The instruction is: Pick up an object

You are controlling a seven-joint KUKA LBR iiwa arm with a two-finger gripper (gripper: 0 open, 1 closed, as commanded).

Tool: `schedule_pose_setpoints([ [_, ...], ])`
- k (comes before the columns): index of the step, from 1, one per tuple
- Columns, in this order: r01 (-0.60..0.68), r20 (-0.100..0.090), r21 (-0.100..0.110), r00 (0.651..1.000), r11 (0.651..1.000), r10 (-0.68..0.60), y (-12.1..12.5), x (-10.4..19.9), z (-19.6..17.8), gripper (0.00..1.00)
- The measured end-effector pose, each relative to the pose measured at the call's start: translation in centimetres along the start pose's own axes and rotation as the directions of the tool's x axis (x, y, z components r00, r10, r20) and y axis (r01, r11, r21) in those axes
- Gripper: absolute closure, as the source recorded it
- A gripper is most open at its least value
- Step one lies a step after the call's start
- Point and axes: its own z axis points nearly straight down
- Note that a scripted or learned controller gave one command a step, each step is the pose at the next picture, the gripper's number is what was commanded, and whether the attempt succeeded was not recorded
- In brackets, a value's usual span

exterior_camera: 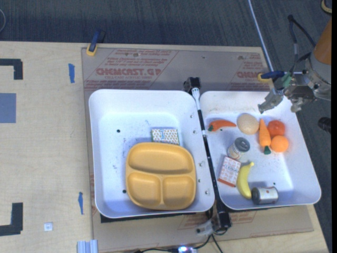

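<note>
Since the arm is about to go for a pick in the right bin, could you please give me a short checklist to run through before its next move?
1. Gripper carries nothing: ok, nothing shows between its fingers.
2. Gripper over the right bin: ok, at its far right corner.
3. Gripper above a target: not ok, the tomato and carrot lie nearer the camera than it.
4. Targets separated: not ok, carrot, tomato, orange and egg-like ball are clustered.
5. Easier picks: ok, the banana and metal can lie at the near end.
6. Finger opening: cannot tell.
</note>
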Motion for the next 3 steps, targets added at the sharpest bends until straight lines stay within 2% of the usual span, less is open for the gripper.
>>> schedule_pose_setpoints([
  [1, 0.004, -0.006, -0.004, 1.000, 1.000, -0.004, 1.0, -5.6, 15.3, 0.00],
  [2, 0.004, -0.002, -0.004, 1.000, 1.000, -0.004, 0.9, -5.8, 14.4, 1.00],
  [3, 0.001, 0.001, -0.003, 1.000, 1.000, -0.001, -4.0, 0.4, 1.2, 1.00],
])
